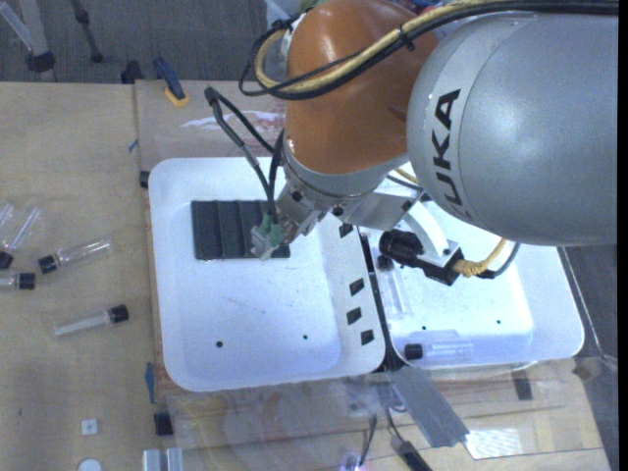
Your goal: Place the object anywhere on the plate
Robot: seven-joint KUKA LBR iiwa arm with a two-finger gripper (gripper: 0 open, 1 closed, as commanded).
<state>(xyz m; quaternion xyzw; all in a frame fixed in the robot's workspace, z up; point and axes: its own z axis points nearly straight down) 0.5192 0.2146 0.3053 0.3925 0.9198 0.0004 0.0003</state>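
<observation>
We find the gripper low over the left bin, at the right end of a dark ribbed plate. Whether it is spread or closed we cannot tell, because the wrist hides most of it. A small green thing sits right at its tip, above the plate's near edge; we judge this to be the task's object, though we cannot say if it is gripped or merely lying there. Being over the plate suits the task, since any spot on it counts.

Outward, the arm rises to the right, its orange band bulking over the gripper and its grey link crossing the right bin. Clear tubes lie in that bin, well apart from the tool.
</observation>
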